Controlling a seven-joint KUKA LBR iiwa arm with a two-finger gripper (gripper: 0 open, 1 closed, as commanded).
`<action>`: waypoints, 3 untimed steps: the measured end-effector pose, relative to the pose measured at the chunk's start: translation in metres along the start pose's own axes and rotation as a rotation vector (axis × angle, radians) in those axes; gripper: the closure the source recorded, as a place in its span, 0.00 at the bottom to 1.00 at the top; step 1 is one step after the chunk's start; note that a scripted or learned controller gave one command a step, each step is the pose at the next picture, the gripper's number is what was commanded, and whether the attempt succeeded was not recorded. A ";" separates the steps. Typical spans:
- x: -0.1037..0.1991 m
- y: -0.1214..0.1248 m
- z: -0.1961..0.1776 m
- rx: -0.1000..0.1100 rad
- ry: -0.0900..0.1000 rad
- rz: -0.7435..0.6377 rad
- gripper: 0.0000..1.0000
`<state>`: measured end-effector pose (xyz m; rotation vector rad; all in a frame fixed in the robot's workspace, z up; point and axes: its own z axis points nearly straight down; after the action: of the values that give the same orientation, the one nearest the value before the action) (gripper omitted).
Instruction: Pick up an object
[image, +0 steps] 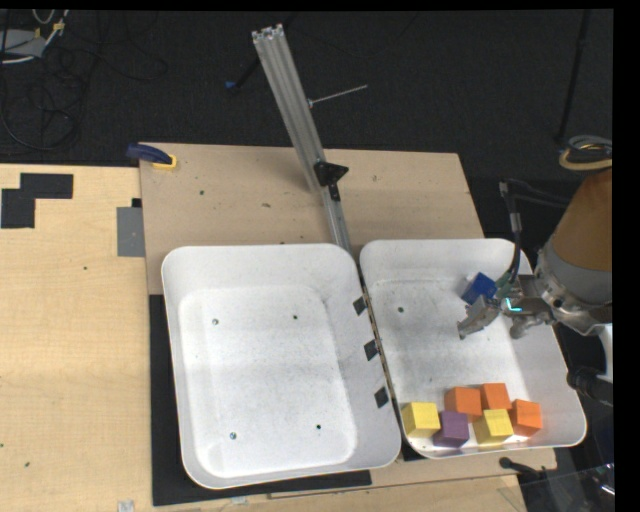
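- Small coloured blocks (470, 412) (yellow, purple, orange) are clustered at the near edge of the right white plastic bin (430, 270).
- Left white plastic bin (200, 270) is seen just beside it on the wooden bench (240, 190).
- Blue block (480, 287) sits at the grey end effector (497, 312), touching or just beside; contact cannot be told.
- Finger state cannot be told; grasp unconfirmed.
- Pick is judged not yet done; lift is left.
- Arm is cut off at right.

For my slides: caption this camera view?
Gripper beside a blue block in the right bin; coloured blocks cluster below.
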<state>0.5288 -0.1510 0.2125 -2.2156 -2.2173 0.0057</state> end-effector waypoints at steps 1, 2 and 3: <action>-0.001 0.001 -0.002 -0.004 -0.001 0.003 0.00; -0.006 -0.008 0.056 0.002 0.000 0.002 0.00; -0.015 -0.011 0.113 0.002 0.000 0.003 0.00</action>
<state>0.5168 -0.1660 0.0995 -2.2170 -2.2132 0.0076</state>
